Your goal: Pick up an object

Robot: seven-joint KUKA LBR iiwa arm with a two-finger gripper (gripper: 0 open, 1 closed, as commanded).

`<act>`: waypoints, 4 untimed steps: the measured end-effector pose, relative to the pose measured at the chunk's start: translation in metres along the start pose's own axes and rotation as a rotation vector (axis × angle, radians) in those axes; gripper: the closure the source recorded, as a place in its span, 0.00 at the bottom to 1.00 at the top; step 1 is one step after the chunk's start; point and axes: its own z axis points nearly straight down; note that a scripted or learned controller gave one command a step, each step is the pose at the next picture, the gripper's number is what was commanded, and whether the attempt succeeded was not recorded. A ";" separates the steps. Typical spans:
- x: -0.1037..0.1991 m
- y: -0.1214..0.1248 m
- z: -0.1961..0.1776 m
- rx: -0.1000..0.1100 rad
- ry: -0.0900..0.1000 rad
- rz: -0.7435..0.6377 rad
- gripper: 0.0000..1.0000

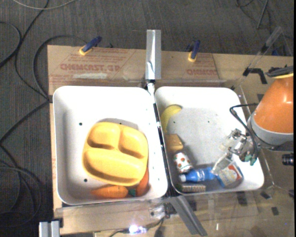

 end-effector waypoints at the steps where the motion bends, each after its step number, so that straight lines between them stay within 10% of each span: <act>1: 0.009 0.048 0.025 -0.002 -0.013 -0.163 0.00; 3: -0.114 0.140 0.066 0.008 0.021 0.063 0.00; 4: -0.074 0.078 0.040 -0.001 0.000 0.327 0.00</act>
